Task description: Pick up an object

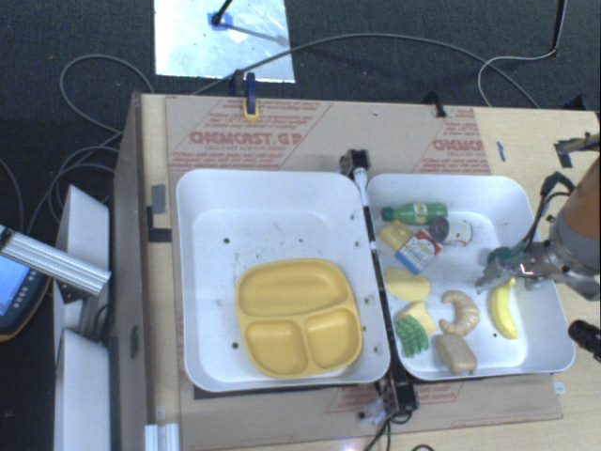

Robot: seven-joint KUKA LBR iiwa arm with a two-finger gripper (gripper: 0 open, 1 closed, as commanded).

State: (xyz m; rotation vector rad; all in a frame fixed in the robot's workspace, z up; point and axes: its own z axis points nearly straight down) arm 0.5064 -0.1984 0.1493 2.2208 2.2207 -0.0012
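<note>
Looking down on the worktop (282, 130), nearest us the left bin (202, 252) carries a yellow divided tray (299, 316), three compartments facing up, lying flat toward the near wall. Across the divider, the right bin (526, 205) is busy: closest to the near wall a tan bread-like piece (454, 352), just beside it a green leafy piece (410, 332) touching a pale yellow wedge (424, 318). A step back, a curled croissant-like pastry (459, 312) and, to its right, a banana (504, 309) lying lengthwise. Right at the banana's far tip, the gripper (502, 269) hangs low over the bin, reaching in from the right on the grey arm (573, 233); whether the jaws are apart or together, I can't tell from here, and nothing shows between them. Farther back, a pale yellow lump (407, 284), a small colourful carton (415, 250), then a green bottle (415, 213) and a dark bottle (451, 230) lying on their sides near the far wall.
</note>
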